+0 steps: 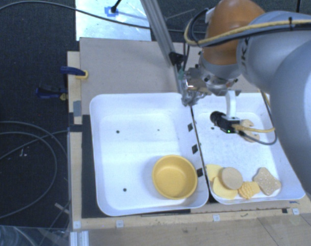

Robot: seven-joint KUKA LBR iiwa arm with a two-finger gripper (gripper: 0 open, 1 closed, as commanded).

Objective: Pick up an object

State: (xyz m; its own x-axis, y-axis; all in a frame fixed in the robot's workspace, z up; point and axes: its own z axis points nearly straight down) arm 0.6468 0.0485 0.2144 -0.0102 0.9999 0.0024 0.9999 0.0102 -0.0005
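Note:
A yellow bowl (174,177) stands upright in the front right corner of the left bin (129,137). Along the front of the right bin (247,155) lie a flat yellow disc (216,184), a tan round disc (231,178), a ridged yellow biscuit (249,190) and a beige toast-shaped piece (267,182). My gripper (188,97) hangs over the back end of the divider between the two bins, far from the bowl and the food pieces. Nothing shows in its grasp.
A small pale object (248,126) lies in the right bin, partly behind the yellow cable. The grey arm covers the right bin's back right part. A metal pole (158,22) slants down toward the gripper. Blue clamps (68,73) sit at the bench's left edge.

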